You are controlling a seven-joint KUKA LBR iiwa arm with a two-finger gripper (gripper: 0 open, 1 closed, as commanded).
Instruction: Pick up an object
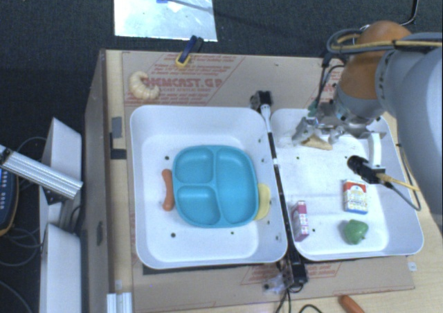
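Nothing is lifted yet, I'd say. The hand (pixel 313 129) sits low at eleven o'clock in the right bin (pixel 325 183), over a tan piece (pixel 322 143). Whether it's wide or closed, I can't tell. Gripping and lifting are still to do.

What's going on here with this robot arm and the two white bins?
The grey arm reaches in from the right, its tool low over the far end of the right bin, right at a pale tan item. Whether it has a grip is unclear. A red-and-white box, a green item and a pink carton also lie there. The left bin holds a blue divided plate, an orange sausage and a yellow piece at the plate's edge.
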